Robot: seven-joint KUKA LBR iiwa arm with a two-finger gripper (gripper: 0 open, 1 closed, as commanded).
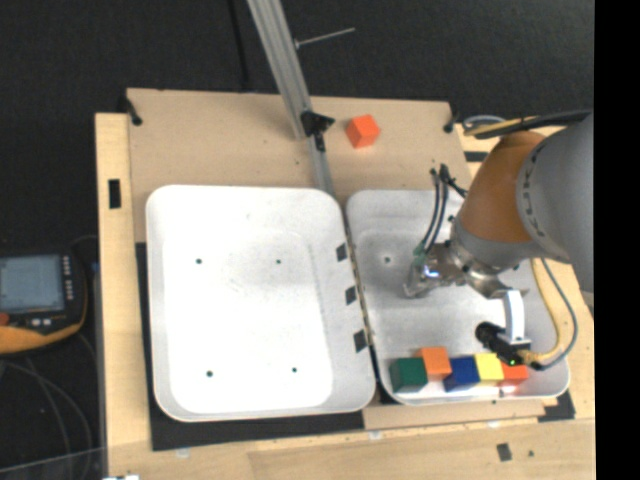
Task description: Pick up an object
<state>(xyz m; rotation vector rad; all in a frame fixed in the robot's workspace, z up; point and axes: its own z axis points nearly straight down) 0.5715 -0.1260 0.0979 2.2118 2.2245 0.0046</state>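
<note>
Over the right bin (385,218) hangs the gripper (418,280), grip unclear; no legible writing.

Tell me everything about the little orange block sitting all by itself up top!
The orange block is a small cube, bright orange all over, with flat faces and sharp edges; what it is made of I cannot tell. It sits slightly turned on the tan board behind the two bins, close to the foot of the slanted metal pole. It rests on the board alone, apart from the gripper.
</note>
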